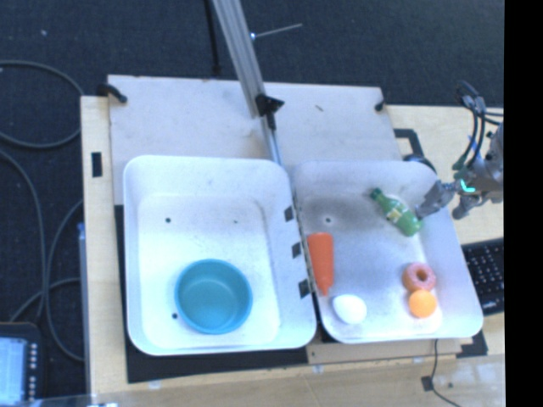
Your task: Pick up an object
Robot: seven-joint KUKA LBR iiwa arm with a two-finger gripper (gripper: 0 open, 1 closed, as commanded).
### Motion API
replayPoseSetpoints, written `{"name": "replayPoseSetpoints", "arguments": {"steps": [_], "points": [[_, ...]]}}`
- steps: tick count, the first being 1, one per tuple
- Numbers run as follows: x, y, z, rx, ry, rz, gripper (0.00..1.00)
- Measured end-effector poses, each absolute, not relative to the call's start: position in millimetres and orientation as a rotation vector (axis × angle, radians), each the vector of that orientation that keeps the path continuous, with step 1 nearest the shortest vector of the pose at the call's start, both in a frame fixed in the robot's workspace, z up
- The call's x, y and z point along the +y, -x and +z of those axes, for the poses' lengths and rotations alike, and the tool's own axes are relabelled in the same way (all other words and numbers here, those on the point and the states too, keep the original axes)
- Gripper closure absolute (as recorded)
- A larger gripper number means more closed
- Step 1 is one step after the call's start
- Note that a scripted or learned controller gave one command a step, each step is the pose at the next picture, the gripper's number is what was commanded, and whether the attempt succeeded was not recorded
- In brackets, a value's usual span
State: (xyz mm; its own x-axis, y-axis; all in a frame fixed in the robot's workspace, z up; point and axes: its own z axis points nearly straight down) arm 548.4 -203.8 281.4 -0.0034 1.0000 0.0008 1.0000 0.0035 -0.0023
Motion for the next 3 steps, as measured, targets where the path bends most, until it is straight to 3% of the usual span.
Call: {"name": "replayPoseSetpoints", "arguments": {"steps": [1,3], "points": [[-204,-549.1,284,-2.227,2.218,-0.002,0.0],[-205,-545.9,174,-2.217,2.222,0.008,0.0]]}}
